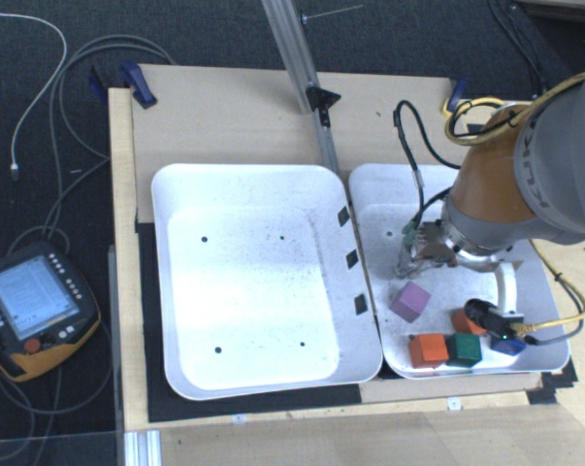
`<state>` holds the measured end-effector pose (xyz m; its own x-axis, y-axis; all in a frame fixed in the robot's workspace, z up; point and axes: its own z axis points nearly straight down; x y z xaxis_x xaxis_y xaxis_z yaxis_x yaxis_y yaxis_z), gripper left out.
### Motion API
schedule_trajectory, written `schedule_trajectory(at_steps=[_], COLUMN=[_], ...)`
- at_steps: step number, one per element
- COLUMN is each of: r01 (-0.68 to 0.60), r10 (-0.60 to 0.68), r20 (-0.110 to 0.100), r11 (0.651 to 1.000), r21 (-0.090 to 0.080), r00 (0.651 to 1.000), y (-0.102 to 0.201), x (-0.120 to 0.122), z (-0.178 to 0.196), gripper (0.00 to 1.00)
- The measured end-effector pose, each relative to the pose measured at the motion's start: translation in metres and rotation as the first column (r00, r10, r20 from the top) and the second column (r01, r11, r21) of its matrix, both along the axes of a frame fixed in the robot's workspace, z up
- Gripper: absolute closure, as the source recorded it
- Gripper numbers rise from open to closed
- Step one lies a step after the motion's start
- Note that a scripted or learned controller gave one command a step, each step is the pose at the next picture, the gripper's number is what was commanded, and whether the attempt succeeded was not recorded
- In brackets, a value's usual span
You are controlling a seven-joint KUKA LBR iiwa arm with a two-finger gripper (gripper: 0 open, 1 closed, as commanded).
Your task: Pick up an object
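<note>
In the camera view we have the arm (pixel 496 178) reaching into the right bin (pixel 384 212), with the gripper (pixel 411 258) pointed down at the bin floor. We see nothing held in it. From this slant we cannot tell whether it is set wide or narrow, so we leave that open.

The nearest candidate is the purple block (pixel 409 301), which lies just below the gripper toward the near edge of the bin. It is close to the gripper but apart from it, and it sits tilted with a corner turned our way. Farther out the same way and off toward the arm's side, the orange block (pixel 429 349) and the green block (pixel 465 349) sit touching each other against the near wall. The blue block (pixel 506 347) is just beyond the green one. On the gripper's far side, away from the arm, is the left bin (pixel 243 260).

We judge this to be the approach step, with nothing picked yet. The purple block looks like the natural target because it stands free of the others and has room all round.

The next move calls for a short shift toward the near wall to centre over the purple block. It also needs a wrist turn to square with the block's flat sides, then a straight descent before closing. If the gripper comes down on that turned corner, the block could skid away.
</note>
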<state>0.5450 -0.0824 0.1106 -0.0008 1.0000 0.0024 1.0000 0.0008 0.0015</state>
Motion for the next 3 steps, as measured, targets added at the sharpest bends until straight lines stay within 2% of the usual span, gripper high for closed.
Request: schedule_trajectory(at_steps=[1,2,3], r01=[0.001,0.002,0.001], r10=[-0.001,-0.002,-0.001], r20=[-0.001,-0.007,-0.005], r11=[1.000,1.000,1.000], r21=[0.000,0.000,0.000], r00=[1.000,1.000,1.000], y=[0.000,-0.003,0.001], x=[0.000,-0.034,-0.047], z=[-0.001,-0.012,-0.011], gripper=[0.00,0.00,0.00])
